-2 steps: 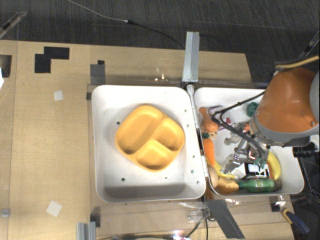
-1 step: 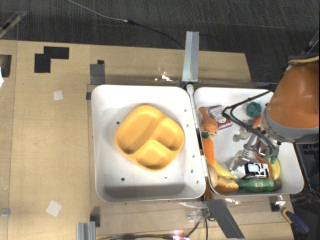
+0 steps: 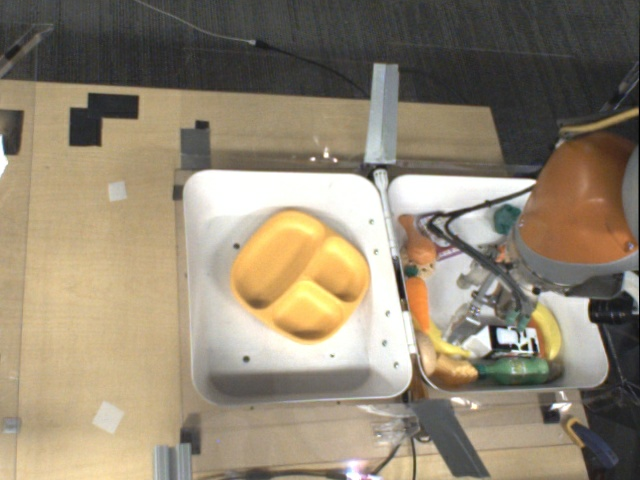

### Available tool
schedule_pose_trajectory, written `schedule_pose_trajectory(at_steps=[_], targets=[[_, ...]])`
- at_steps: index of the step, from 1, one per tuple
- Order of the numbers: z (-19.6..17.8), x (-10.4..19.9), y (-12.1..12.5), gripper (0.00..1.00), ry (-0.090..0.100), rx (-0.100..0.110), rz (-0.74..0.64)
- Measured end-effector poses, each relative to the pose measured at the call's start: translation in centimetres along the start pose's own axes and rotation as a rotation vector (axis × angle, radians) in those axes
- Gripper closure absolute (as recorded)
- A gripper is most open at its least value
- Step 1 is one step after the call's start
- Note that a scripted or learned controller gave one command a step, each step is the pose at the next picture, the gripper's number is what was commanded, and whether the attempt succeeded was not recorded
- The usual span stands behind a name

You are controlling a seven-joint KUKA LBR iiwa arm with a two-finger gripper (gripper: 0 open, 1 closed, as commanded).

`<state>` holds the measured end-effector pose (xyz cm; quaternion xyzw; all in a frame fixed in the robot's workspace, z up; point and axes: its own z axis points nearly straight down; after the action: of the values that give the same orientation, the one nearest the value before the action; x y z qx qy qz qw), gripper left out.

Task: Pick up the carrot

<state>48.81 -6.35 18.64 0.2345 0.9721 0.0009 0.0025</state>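
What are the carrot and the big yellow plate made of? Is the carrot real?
The carrot looks like a plastic toy: even orange, smooth skin, though real can't be ruled out. The yellow plate also looks like plastic: one solid colour, soft rounded compartments, a dull sheen. It lies in the white bin, likely plastic too.

The carrot (image 3: 419, 305) is a small orange one, lying flat in the right bin (image 3: 590, 373), close along that bin's left wall. Its long axis runs roughly up and down the view, parallel to the wall. It lies free on the bin floor, its lower end near a yellow item.
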Motion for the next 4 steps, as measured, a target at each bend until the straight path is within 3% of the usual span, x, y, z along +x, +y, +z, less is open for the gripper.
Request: schedule_pose_trajectory(at_steps=[1, 2, 3, 4], targets=[[9.6, -1.7, -1.7, 0.0, -0.011, -0.003, -0.145], [9.7, -4.3, -7.9, 0.0, -0.009, 0.0, -0.355], [8.5, -4.4, -7.6, 1.0, -0.014, -0.002, -0.359], [7.2, -4.2, -0.3, 1.0, -0.002, -0.003, -0.29]])
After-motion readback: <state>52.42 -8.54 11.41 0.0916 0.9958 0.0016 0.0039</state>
